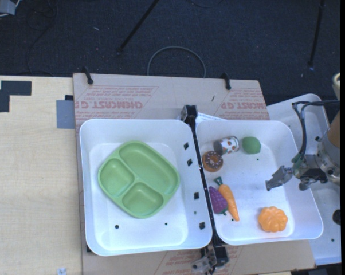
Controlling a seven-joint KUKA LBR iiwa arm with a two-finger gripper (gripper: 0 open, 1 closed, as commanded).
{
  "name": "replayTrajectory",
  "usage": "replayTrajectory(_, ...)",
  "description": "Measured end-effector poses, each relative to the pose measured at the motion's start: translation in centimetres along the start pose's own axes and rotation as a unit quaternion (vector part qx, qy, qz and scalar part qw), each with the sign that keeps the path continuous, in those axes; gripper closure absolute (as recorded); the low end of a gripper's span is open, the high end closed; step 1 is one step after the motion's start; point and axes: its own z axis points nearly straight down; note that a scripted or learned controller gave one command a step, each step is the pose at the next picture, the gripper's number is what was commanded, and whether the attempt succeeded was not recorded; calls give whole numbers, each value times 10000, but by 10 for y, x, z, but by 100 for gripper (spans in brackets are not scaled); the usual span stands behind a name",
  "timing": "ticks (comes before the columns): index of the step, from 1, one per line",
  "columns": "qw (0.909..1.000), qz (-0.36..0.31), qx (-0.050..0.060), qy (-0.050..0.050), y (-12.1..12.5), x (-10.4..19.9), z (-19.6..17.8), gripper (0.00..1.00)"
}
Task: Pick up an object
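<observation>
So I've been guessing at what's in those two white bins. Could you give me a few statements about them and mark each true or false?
1. The green divided plate lies in the left bin. True.
2. The toy carrot lies on the plate. False: it is in the right bin, beside purple grapes.
3. The gripper holds the orange pumpkin-like toy. False: that toy lies apart from it on the bin floor.
4. A chocolate doughnut lies near the divider. True.
5. The green ball is in the right bin. True.
</observation>
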Motion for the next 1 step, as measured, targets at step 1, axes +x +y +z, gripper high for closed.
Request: replayTrajectory(1, 10000, -14, -50, -9, 2, 0, -5, 0)
